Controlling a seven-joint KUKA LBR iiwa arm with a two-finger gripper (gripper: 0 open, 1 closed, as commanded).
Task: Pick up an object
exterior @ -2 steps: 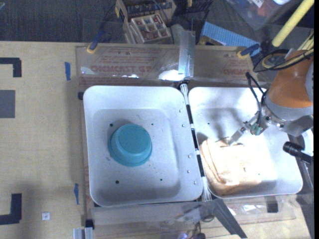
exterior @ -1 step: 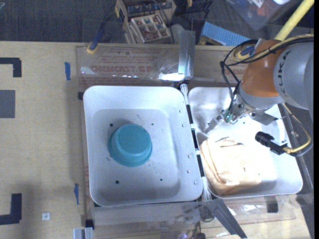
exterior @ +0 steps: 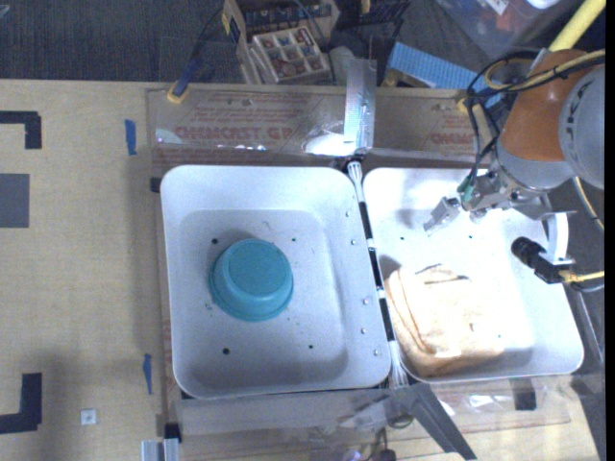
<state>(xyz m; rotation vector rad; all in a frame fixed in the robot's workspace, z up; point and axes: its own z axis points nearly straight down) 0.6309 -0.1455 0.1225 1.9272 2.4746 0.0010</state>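
Note:
A teal bowl point(exterior: 252, 278) sits upside down in the middle of the left bin point(exterior: 183, 195). A tan, stained cloth-like pad point(exterior: 447, 315) lies flat in the near half of the right bin point(exterior: 408, 185). My gripper point(exterior: 442, 213) hangs over the far part of the right bin, tilted toward the left, above and behind the pad's far edge. Nothing shows in its grasp. The grey arm with its orange band point(exterior: 538, 123) reaches in from the upper right.
A raised divider point(exterior: 370, 248) where the two bin rims meet runs between the bins. Clutter of boxes and a blue pad point(exterior: 428, 65) lies beyond the bench's back edge. Small dark specks dot the left bin's floor.

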